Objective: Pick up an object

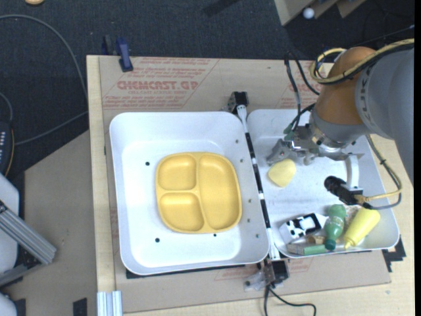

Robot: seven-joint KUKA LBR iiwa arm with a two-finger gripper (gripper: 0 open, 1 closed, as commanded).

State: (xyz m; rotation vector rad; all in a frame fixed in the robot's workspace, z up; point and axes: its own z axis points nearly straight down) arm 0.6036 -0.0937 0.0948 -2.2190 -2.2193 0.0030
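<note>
Gripper sits low over the right bin, in its upper left part, with the arm coming in from your right. You can't tell from this angle how far it is open, and nothing shows in its grasp.

Pale yellow lump lies on the bin floor just below and left of the gripper, near the wall shared with the left bin. Whether the two touch, you can't tell.

Along the right bin's lower edge you have a cluster: a black-and-white piece, a green bottle and a yellow bottle, packed close together and well apart from the lump.

Left bin holds a yellow divided plate, flat, roughly central.
</note>
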